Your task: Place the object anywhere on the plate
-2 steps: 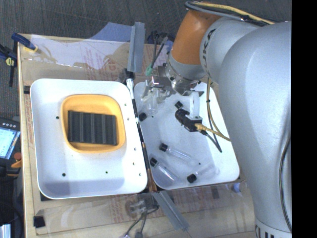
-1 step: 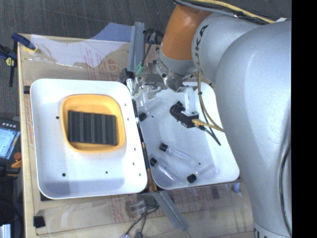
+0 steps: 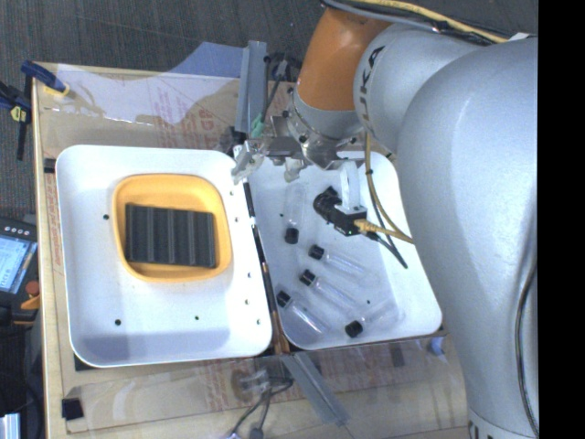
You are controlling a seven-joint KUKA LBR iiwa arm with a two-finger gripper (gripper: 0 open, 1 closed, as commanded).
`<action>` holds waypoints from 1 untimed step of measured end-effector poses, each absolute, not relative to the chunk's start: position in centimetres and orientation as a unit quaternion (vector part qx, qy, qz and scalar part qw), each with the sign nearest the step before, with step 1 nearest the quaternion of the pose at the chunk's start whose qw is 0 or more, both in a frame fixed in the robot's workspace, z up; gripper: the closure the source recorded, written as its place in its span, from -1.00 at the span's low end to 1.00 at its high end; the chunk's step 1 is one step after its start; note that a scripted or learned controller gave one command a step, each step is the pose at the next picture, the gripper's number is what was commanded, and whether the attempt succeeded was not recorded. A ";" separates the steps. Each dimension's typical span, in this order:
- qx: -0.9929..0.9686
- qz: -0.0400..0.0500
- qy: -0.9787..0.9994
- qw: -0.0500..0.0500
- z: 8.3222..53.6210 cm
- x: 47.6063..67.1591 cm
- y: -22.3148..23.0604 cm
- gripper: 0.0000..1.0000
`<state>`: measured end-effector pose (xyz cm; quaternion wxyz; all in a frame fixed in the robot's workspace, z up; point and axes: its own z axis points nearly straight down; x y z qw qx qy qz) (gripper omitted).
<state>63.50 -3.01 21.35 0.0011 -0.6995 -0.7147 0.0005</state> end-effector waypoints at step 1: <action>-0.698 0.000 -0.716 0.001 25.5 61.1 2.0 -1.00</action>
